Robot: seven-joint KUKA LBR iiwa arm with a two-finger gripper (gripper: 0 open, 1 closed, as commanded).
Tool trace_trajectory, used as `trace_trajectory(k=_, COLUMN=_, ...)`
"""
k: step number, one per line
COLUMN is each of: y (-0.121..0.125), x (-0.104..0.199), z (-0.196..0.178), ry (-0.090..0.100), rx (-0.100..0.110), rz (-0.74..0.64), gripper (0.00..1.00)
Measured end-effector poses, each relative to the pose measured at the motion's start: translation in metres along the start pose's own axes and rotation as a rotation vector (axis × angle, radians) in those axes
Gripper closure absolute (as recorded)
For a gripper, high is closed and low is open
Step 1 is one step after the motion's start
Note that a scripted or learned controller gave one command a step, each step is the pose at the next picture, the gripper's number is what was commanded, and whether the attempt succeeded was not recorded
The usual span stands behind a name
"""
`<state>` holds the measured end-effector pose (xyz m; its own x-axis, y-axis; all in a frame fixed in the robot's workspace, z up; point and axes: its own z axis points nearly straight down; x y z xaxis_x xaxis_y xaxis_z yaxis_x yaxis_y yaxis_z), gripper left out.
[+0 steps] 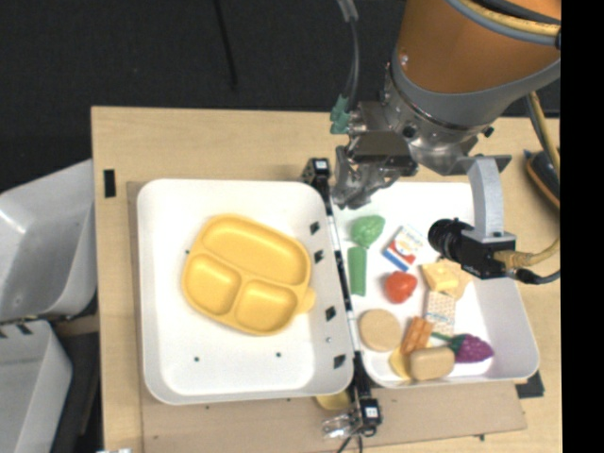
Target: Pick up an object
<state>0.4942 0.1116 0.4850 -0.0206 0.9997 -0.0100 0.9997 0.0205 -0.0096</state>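
A: What is shown in the left bin (160,253)?

B: A yellow divided plate (247,274) is seen lying near its middle, three compartments facing up.

A: And in the right bin (510,324)?

B: Toy foods are gathered there. A green vegetable (361,243) is laid along the bin's left wall, with a small carton (403,246) just beside it and a red tomato (401,286) below that. A round tan cookie (380,329), an orange carrot (416,332), a bread roll (430,363), purple grapes (472,349) and a cheese wedge (442,276) are grouped toward the near edge.

A: Where is the gripper (354,194) placed?

B: It is held over the far left corner of the right bin, just above the green vegetable. Whether it is wide or narrow cannot be told; nothing is seen held in it.
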Motion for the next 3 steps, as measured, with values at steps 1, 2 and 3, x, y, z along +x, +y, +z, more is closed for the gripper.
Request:
trace_trajectory(k=1, y=0.002, x=0.000, z=-0.008, ry=-0.003, rx=0.004, rz=-0.009, gripper=1.00)
trace_trajectory(k=2, y=-0.006, x=-0.053, z=0.156, ry=0.004, rx=0.011, rz=0.025, gripper=1.00)
trace_trajectory(k=3, y=0.009, x=-0.072, z=0.239, ry=0.007, rx=0.004, rz=0.023, gripper=1.00)
